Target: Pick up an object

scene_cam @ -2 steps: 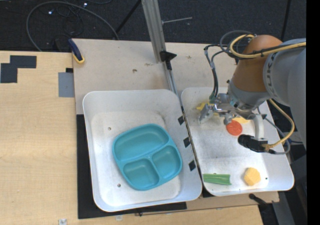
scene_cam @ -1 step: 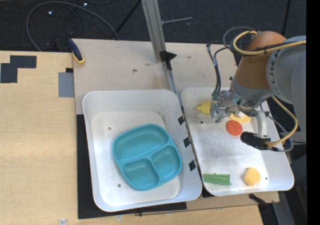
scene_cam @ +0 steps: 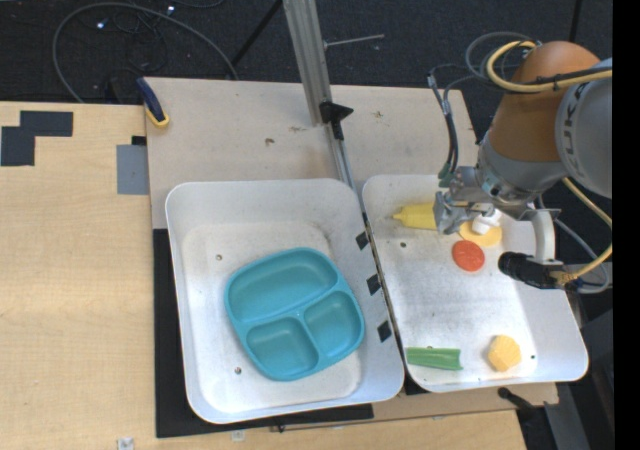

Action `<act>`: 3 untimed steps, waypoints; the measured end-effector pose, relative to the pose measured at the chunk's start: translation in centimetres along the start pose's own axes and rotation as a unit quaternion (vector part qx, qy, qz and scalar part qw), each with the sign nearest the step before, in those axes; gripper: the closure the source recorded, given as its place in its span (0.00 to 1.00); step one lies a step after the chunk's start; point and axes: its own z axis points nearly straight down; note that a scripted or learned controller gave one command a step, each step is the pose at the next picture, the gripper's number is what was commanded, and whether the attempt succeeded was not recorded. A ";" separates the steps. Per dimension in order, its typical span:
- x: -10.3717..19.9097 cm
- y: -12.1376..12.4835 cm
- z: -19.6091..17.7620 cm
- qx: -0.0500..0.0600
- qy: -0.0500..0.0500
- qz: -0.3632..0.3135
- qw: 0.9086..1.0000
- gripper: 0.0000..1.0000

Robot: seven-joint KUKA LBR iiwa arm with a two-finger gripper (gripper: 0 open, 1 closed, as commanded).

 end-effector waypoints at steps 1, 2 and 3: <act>-0.5 0.0 -4.3 0.000 0.000 0.000 1.000 1.00; -0.3 0.4 -8.6 0.000 0.000 -0.002 1.000 1.00; 5.4 0.9 -7.9 0.003 0.001 -0.004 1.000 1.00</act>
